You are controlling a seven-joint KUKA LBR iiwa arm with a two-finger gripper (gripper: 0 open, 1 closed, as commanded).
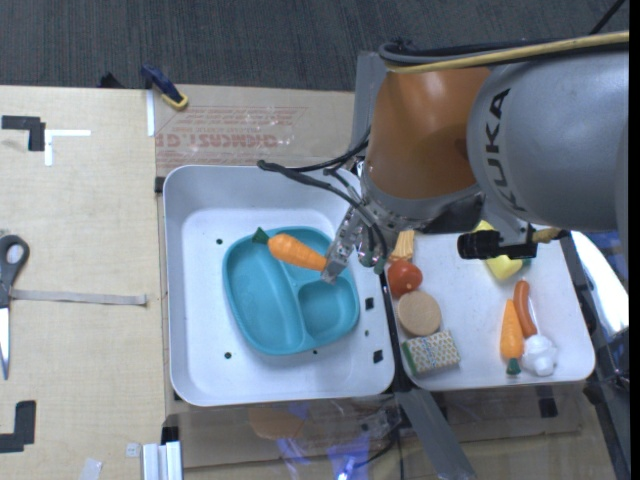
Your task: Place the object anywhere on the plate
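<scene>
Here the gripper (338, 258) pinches the toy carrot (294, 251) by its tip over the blue plate's (270, 313) upper rim, the left bin (190, 298) roomy around it.

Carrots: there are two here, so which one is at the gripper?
The carrot lying across the blue plate's upper rim in the left bin, at the gripper. The other carrot lies in the right bin.

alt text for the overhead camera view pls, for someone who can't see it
A grey and orange robot arm reaches in from the right, its tool at the tip of a toy carrot lying across the upper rim of a blue divided plate in the left white bin. The right bin holds toy foods, including a tomato and a second carrot.
</scene>
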